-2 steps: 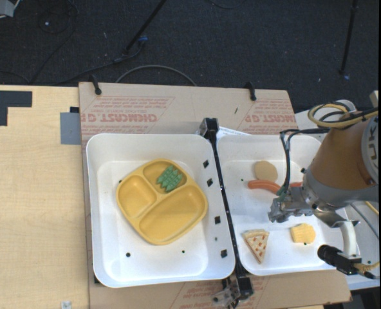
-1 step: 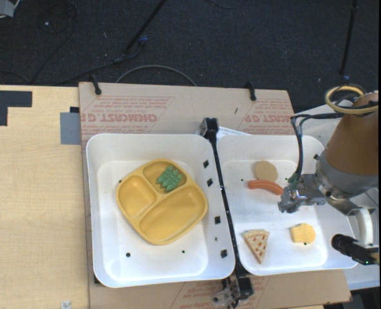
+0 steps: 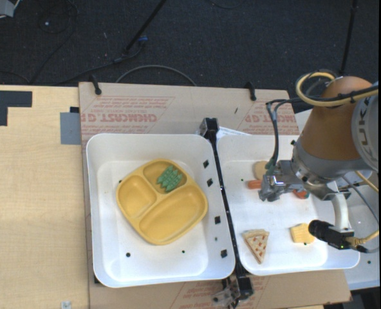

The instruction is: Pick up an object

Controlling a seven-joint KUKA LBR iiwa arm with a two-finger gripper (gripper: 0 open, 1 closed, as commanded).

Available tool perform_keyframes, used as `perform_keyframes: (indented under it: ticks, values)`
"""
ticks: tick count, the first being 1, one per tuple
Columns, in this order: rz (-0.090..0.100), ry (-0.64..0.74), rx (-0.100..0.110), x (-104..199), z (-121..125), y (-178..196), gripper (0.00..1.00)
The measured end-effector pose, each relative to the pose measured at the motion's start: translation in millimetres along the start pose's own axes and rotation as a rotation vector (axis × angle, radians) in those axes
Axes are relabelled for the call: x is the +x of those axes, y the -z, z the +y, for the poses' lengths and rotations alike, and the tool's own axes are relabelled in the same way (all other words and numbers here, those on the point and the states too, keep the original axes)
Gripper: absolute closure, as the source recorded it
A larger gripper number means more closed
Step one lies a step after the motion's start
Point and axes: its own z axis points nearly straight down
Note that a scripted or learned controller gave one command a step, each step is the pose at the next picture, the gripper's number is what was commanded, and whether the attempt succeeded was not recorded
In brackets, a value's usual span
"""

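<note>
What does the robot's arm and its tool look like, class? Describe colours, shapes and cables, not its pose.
The arm is grey with a broad, rounded orange band above the wrist. A yellowish cable loops over its top, and a dark cable runs down its side. The tool is a small block of grey metal and black parts.

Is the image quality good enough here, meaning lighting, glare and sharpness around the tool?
Camera view: even, bright light; the white bins are nearly blown out, with soft shadows. The yellow plate reads clearly. The tool is small and blurry; its fingers are unreadable. The floor above is dark.
</note>
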Motion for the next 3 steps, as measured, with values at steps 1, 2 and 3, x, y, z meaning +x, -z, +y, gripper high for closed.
perform_keyframes:
  ticks: [1,2,3]
  values:
    - [0.000,0.001,0.000,47.7,26.5,6.9,1.00]
    - [0.001,0.000,0.002,92.3,39.9,-0.4,1.00]
    - [0.000,0.001,0.000,152.2,56.6,7.1,1.00]
